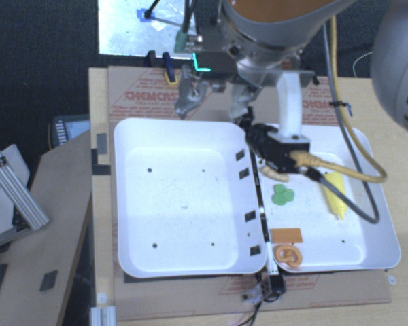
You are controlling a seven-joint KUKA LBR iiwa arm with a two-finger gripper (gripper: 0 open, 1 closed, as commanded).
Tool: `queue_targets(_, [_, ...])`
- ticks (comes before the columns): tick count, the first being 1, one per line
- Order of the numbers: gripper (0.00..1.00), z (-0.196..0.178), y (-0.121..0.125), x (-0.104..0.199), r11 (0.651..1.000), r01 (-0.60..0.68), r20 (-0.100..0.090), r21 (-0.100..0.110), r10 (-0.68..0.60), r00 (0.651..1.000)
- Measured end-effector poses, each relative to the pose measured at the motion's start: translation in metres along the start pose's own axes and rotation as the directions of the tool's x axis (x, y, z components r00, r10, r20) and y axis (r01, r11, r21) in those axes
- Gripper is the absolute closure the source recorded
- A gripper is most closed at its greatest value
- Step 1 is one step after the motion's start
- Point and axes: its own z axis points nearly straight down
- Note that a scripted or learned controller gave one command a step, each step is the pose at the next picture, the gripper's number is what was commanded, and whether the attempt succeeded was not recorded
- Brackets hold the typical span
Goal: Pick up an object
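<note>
Camera, one, fixed above my bench. Looks down at a slant across the left bin and the right bin, both whole within its field. Set at middling range: the bench's far edge and dark floor beyond show. My arm enters from its right, looming large near the lens.

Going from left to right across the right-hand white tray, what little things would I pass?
Orange pretzel-shaped piece at the near edge → green leafy piece → yellow corn-like piece, all in the right tray.
</note>
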Motion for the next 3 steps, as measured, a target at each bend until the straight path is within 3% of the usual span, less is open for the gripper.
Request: queue_targets(3, [0.00,0.0000,0.0000,0.0000,1.000,0.000,0.000,0.000,0.000,1.000])
